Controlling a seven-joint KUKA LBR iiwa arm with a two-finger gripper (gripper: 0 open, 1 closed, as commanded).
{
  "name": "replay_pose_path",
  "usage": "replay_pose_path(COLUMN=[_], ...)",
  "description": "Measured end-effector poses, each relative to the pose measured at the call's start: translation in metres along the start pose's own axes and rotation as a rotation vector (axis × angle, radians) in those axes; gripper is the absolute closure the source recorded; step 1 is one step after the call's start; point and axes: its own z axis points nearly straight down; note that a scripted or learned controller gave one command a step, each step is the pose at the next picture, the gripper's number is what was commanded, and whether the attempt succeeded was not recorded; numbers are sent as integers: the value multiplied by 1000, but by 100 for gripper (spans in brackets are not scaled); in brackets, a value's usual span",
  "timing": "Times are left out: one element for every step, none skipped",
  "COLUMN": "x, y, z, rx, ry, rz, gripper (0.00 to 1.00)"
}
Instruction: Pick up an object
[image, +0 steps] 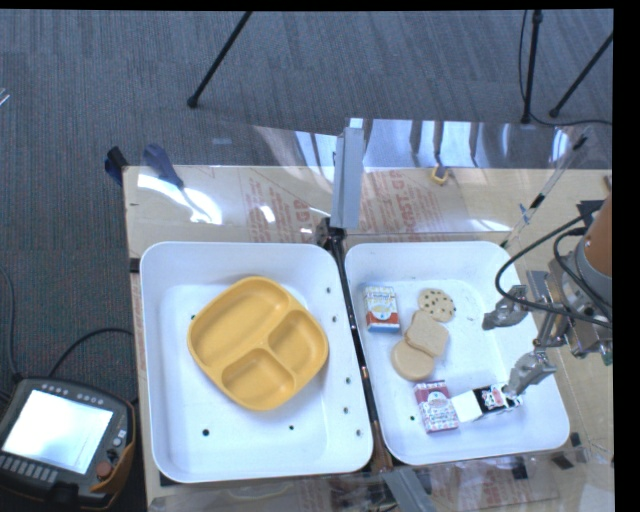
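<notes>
From above, your hand (518, 345) hangs spread open and holding nothing at the right bin's (520, 440) right edge. The nearest object, a black-and-white carton (484, 402), lies just below it; centre the fingers over it before closing.

The bench (240, 205) carries 2 white bins. The left bin (165, 400) lies just beside the right bin (530, 440), with a grey post (347, 180) behind them.
</notes>
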Motion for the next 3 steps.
replay_pose_path(x=[-18,-23,-18], y=[8,10,91], z=[178,165,81], rx=[1,3,0], ry=[-7,-21,-5], rz=[214,207,-41], gripper=[0,100,100])
